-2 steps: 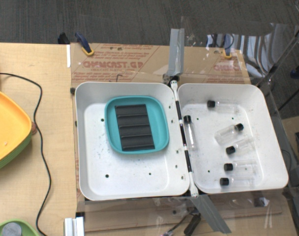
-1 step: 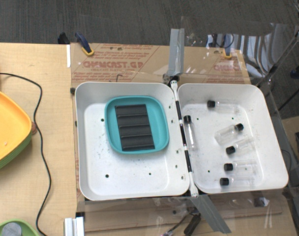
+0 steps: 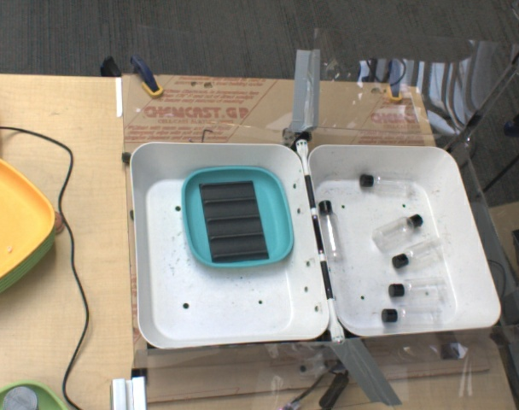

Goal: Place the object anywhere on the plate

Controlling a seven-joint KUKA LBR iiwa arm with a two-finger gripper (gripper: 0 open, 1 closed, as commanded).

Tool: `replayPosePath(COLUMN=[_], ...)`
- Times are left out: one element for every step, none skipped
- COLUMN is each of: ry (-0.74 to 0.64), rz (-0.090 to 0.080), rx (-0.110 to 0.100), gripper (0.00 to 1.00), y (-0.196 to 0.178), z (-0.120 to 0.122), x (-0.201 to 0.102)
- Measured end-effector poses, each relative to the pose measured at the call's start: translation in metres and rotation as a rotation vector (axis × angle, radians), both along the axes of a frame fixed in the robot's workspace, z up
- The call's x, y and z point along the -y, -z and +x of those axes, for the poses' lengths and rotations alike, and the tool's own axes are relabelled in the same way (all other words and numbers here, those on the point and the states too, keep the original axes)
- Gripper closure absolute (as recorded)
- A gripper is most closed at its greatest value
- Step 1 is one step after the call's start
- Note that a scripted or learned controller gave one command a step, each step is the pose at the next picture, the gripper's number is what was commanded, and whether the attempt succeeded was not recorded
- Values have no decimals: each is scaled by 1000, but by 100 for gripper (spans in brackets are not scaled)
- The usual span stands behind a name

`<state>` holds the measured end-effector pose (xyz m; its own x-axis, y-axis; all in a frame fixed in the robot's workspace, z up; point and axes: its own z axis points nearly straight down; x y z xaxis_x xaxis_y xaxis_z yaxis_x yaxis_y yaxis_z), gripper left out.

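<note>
A teal square plate (image 3: 279, 221) lies in the left bin (image 3: 157, 289), towards its back. A black ridged pad (image 3: 234, 220) covers the plate's middle. In the right bin (image 3: 464, 229) lie several clear vials with black caps. One vial (image 3: 328, 225) lies along the bin's left wall, another (image 3: 367, 180) near the back. Others (image 3: 399, 229) (image 3: 416, 254) lie at the middle right. Two more vials (image 3: 397, 290) (image 3: 390, 316) rest near the front.
A stack of yellow and green plates (image 3: 12, 229) sits on the wooden bench at far left, with a black cable (image 3: 72, 229) running beside it. Cardboard (image 3: 208, 109) lies behind the bins. A grey metal post (image 3: 306, 92) rises at the bins' back junction.
</note>
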<state>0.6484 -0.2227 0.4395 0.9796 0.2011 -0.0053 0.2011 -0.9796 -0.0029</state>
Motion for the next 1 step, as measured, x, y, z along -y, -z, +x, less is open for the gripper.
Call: replayPosePath(ry=[-1], rz=[-1], rx=[1], gripper=[0], y=[0], z=[4], x=[-1])
